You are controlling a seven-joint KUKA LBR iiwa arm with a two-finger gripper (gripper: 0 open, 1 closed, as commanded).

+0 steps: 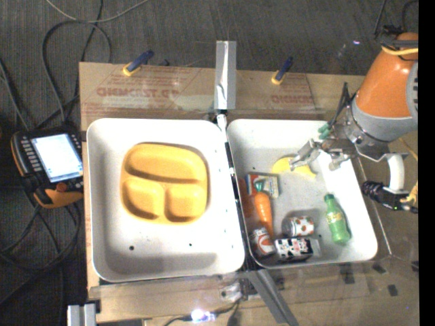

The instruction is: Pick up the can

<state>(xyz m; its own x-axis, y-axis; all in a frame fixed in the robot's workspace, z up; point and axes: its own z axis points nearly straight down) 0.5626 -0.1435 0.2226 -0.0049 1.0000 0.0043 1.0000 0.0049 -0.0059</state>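
Observation:
The can [301,225], silver with red markings, lies on its side near the front of the right bin [353,182]. It rests between a green bottle [336,217] and a small red-and-white item [260,240]. My gripper [319,158] hangs over the back half of the right bin, well behind the can and apart from it. Its fingers are spread open with nothing between them. A flat yellow object [284,165] lies just left of the gripper, partly under one finger.
The right bin also holds an orange carrot-like item [262,209], a small printed packet [264,183] and a black-and-white carton [295,248] in front of the can. A yellow divided tray [165,182] sits in the left bin [102,202]. A pendant [51,158] lies left of the bench.

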